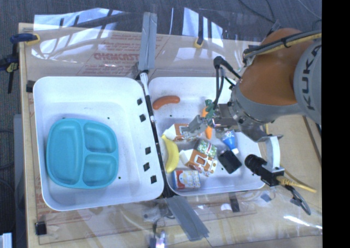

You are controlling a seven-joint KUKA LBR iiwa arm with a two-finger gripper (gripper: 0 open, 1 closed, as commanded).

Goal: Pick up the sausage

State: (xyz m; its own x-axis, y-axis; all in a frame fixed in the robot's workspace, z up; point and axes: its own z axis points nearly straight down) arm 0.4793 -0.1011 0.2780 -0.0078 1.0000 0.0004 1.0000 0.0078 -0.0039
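Sausage [165,101] reddish-orange. Banana [171,154] yellow. Divided plate [82,153] turquoise. Both bins [87,99] white. Arm [284,75] grey, orange band. Snack packet [201,158] orange-and-white print. Small tube [229,140] blue-white. Block [229,161] black.

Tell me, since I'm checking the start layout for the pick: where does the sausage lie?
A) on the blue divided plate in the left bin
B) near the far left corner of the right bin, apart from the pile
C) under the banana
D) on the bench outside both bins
B: the sausage lies on bare white floor near the right bin's far left corner, apart from the banana and the cluttered packets.
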